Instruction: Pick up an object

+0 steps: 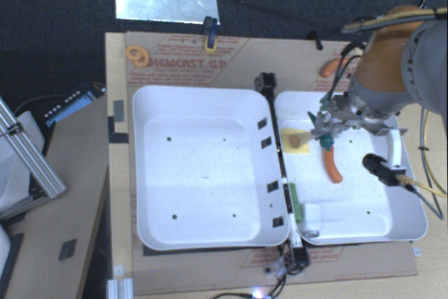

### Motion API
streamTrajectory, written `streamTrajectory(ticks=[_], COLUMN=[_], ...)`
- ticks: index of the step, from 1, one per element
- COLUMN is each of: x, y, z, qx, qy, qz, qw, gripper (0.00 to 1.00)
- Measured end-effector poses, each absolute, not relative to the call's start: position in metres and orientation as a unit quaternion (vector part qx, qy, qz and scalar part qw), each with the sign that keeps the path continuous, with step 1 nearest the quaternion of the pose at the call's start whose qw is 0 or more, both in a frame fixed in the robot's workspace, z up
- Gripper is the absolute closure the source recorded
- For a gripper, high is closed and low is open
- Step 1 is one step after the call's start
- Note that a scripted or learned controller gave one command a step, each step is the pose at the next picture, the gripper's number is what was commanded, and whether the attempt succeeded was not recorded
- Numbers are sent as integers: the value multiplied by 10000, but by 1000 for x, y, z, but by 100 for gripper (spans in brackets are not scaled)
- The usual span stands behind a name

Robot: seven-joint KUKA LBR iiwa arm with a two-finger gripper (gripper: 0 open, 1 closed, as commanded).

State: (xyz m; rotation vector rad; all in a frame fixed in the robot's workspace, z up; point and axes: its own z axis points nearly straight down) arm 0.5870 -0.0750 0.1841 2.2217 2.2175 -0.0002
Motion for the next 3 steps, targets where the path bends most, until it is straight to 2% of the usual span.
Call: streamTrajectory(ticks=[1,2,3], x=[590,558,611], y=[-80,-115,-47], z=[185,79,192], qx=[7068,7083,7028], qy=[7074,7059,7114], qz=[8,-21,58], qw=[12,-22,50], gripper=[100,100,100])
